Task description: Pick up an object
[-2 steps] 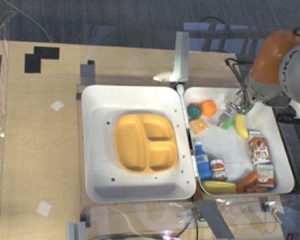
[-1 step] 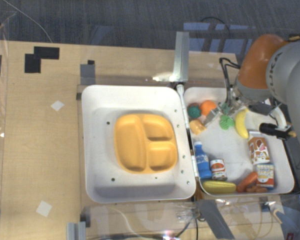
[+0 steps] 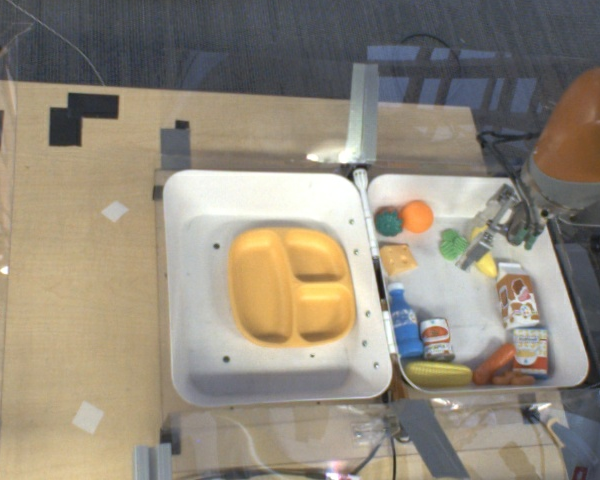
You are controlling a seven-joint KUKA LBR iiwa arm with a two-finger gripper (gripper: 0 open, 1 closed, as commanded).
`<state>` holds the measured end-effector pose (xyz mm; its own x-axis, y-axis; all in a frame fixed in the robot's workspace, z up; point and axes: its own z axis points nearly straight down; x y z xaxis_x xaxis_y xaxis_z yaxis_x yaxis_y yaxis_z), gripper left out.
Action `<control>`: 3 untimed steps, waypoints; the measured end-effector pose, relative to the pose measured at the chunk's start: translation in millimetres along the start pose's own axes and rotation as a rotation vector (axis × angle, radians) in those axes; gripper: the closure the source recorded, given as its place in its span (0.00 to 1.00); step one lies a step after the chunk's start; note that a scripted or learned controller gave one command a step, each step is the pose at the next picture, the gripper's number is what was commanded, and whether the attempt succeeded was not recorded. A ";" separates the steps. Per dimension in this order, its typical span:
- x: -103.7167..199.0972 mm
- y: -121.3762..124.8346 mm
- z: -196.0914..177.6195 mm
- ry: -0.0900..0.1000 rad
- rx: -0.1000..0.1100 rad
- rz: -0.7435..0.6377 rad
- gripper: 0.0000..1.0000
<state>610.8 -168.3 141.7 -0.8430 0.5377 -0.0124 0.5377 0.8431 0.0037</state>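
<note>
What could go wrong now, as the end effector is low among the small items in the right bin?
1. The end effector sits between a green toy and a yellow item; it might nudge one while reaching for the other.
2. The items lie crowded near the right bin's wall, so a grasp could catch two or slip off.

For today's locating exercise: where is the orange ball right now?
The orange ball lies in the right bin, near its far left corner, touching the dark green ball, just above the cracker-like tan square.
</note>
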 end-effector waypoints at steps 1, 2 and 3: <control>-22.9 24.0 53.7 0.002 0.000 0.347 0.00; -25.4 26.9 39.4 -0.007 -0.006 0.340 1.00; -31.8 -6.7 -36.2 -0.003 -0.002 0.398 1.00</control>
<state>633.6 -191.0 178.3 -0.5687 0.8224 -0.0128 0.8224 0.5689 0.0106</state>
